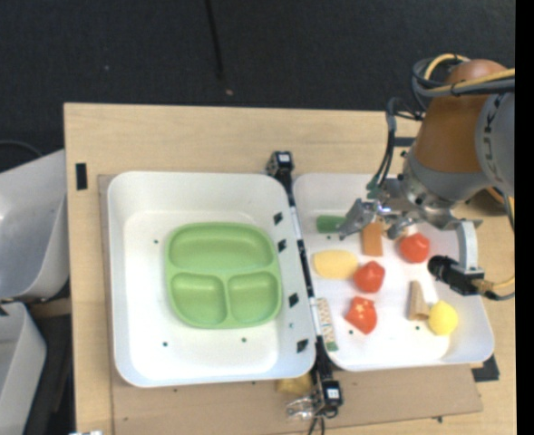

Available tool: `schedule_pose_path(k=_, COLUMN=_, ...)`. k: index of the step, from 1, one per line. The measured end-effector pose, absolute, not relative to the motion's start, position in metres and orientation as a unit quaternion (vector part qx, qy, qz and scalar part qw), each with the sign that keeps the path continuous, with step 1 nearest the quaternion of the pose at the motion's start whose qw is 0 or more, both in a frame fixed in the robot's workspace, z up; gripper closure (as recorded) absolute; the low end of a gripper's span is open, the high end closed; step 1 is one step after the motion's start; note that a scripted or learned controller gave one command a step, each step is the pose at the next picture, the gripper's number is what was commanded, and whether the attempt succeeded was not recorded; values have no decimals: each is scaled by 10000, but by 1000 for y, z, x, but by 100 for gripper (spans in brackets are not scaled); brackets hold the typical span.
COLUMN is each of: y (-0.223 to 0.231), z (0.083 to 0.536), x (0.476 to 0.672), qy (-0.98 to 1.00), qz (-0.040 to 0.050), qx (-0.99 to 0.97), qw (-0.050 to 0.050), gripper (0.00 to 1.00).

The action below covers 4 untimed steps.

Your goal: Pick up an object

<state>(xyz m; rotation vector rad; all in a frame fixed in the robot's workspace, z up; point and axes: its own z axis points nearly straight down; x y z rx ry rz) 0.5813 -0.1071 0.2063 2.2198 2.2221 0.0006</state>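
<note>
My gripper (375, 222) hangs over the back of the right bin (470, 352), under the grey and orange arm (452, 143). Its two fingers stand spread apart, open, one finger (351, 220) to the left and the other to the right. An orange block (372, 240) stands just below and between them, and no finger presses on it. Close by lie a green piece (329, 222) on the left and a red tomato (414, 247) on the right. A pale yellow oval (335, 263) sits a little nearer the front.
More items lie toward the front of the right bin: two red pieces (369, 276) (361, 314), a wooden peg (417, 300) and a yellow lemon (441, 319). The left bin (135, 352) holds a green divided plate (223, 274). A black cable fitting (454, 275) hangs beside the arm.
</note>
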Motion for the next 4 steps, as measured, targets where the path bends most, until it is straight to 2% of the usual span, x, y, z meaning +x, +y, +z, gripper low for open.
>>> schedule_pose_path(k=1, y=-106, z=121, x=534, qy=7078, qz=12, qx=7064, qw=21, gripper=0)
schedule_pose_path(k=2, y=-77, z=205, x=490, qy=7083, qz=24, qx=7059, qw=22, gripper=0)
schedule_pose_path(k=3, y=-80, z=212, x=491, qy=7065, qz=13, qx=7077, qw=19, gripper=100)
schedule_pose_path(k=4, y=-1, z=258, x=491, qy=7108, qz=33, qx=7034, qw=14, gripper=100)
